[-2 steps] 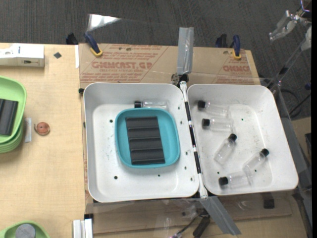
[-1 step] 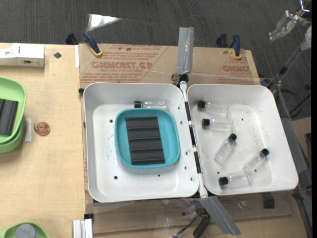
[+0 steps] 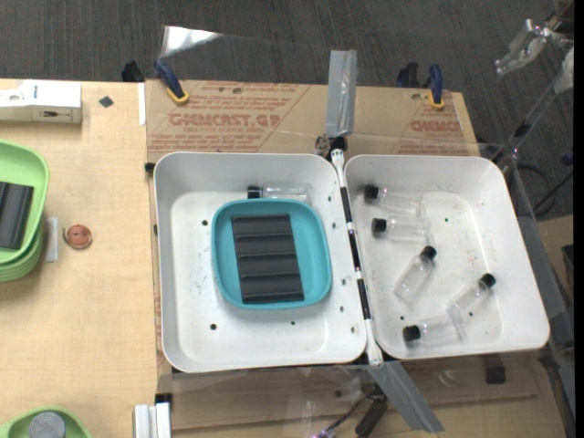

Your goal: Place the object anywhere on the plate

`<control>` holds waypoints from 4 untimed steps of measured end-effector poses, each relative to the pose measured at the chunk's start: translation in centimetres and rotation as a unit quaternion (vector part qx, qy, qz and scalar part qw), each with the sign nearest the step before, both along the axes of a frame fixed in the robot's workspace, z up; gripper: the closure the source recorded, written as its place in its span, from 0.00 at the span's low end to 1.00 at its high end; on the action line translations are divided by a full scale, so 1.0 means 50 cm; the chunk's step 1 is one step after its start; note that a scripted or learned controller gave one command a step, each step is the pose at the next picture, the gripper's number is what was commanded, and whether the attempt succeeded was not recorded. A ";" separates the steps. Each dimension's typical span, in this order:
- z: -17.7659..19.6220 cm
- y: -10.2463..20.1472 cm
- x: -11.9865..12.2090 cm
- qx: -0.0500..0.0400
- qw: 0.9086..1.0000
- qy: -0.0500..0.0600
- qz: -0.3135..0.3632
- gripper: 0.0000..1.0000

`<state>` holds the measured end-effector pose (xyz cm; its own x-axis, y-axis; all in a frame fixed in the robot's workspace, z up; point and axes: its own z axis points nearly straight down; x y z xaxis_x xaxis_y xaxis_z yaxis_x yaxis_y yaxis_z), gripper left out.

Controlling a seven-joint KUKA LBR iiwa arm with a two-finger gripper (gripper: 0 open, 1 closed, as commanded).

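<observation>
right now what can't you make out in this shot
- Vial behind the teal plate: the plate's rim hides its lower side.
- Clear vials in the right bin: glass blends into white; exact outlines unclear.
- Green dish: cut off by the left edge.

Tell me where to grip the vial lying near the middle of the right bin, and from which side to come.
Grip the clear vial across its transparent body, just below the black cap. It lies flat and slanted, cap toward the upper right, with bare bin floor on both long sides. Probably best to come straight down from above, closing across its narrow width, which should keep it from rolling away.
</observation>
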<state>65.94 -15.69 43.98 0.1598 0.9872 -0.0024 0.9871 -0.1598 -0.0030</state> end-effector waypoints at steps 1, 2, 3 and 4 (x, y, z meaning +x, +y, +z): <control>0.000 0.000 0.000 0.000 1.000 0.000 0.000 0.00; 0.000 0.000 0.000 0.000 1.000 0.000 0.000 0.00; 0.000 0.000 0.000 0.000 1.000 0.000 0.000 0.00; 0.000 0.000 0.000 0.000 1.000 0.000 0.000 0.00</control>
<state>65.94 -15.69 43.98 0.1598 0.9871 -0.0024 0.9871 -0.1598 -0.0031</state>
